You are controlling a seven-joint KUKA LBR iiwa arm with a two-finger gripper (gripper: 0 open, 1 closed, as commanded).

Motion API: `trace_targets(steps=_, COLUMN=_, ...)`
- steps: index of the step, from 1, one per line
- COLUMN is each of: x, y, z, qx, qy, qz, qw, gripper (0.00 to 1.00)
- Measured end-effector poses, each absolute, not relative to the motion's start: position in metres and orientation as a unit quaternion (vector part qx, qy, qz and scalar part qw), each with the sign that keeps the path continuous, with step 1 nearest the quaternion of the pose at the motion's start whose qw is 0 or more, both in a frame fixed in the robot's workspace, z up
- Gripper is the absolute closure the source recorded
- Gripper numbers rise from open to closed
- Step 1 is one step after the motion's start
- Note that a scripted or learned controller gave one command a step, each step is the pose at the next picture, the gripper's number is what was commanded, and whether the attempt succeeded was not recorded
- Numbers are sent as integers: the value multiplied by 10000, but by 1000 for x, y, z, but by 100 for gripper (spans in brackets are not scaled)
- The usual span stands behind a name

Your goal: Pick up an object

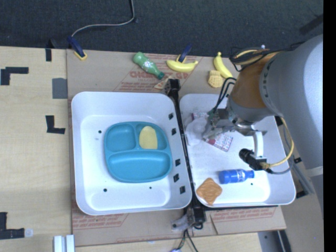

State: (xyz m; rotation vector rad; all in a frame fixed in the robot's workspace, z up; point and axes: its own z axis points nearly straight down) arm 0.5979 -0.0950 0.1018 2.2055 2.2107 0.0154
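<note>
Right, L to R across the bench:

- Left bin (84, 140): blue divided plate (137, 152) sits mid-bin; a yellow piece (148, 138) lies in its upper-right compartment. Well apart from the arm.
- Bench top edge, behind the bins: green bottle (147, 65) near the left bin's far right corner, then two bananas (181, 65) (221, 66) and a small yellow block (214, 79). All outside the bins.
- Right bin (278, 193): clear crumpled wrapper (196, 126) by the left wall, pink-white packet (224, 141) just beside it toward bin centre. Blue bottle (235, 176) lies on its side near the front edge; brown cookie-like piece (209, 191) at the front-left corner.
- Gripper (216, 125) is down in the right bin's back-left part, over wrapper and packet. Can't tell how the hand is set – wrist blocks it – and nothing shows as held.
- Likely target, my guess: the wrapper or the packet, both right under the tool.
- Risks, as I judge them: 
  - wrapper is thin and slack, could slip out or crumple with no grip; 
  - packet lies flat, so tips may skate over it; 
  - two items touching, so it may nudge one while closing on the other; 
  - left wall is near, may be clipped.
</note>
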Motion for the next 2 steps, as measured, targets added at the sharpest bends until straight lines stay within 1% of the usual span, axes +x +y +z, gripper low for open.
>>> trace_targets(steps=1, x=598, y=-95, z=102, qx=7061, qy=7080, qz=53, qw=97, gripper=0)
trace_targets(steps=2, x=669, y=-103, z=85, qx=7061, qy=7081, qz=0, qw=13, gripper=0)
